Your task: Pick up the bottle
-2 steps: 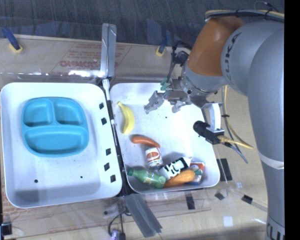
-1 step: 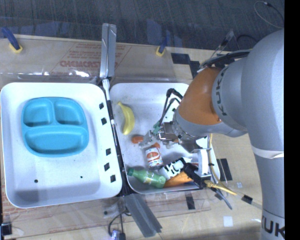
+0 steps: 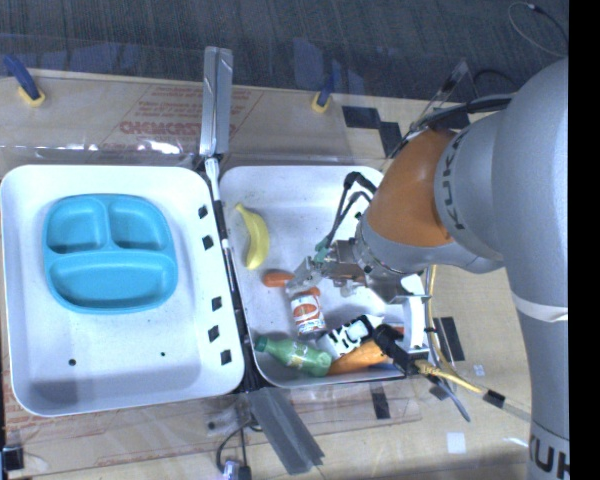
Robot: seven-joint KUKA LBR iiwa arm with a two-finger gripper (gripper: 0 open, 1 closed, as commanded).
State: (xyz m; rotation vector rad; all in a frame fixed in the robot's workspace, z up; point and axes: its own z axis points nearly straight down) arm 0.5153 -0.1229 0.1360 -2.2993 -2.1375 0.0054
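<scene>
In the right bin (image 3: pixel 280 183) a small bottle (image 3: pixel 307 313) with a red-and-white label lies with its pale cap pointing toward the gripper. A green bottle (image 3: pixel 292 356) lies on its side along the bin's near wall. My gripper (image 3: pixel 325 266) hangs over the middle of the right bin, just above and beyond the small bottle's cap, close to it. Nothing visibly sits in the gripper. The arm's orange band and grey body cover the bin's right part.
A yellow banana (image 3: pixel 253 236) lies at the right bin's left side, with a small red-orange piece (image 3: pixel 276 278) below it. An orange carrot (image 3: pixel 360 361) and a black-and-white item (image 3: pixel 348 335) lie by the near wall. The left bin (image 3: pixel 20 268) holds a blue divided plate (image 3: pixel 110 253).
</scene>
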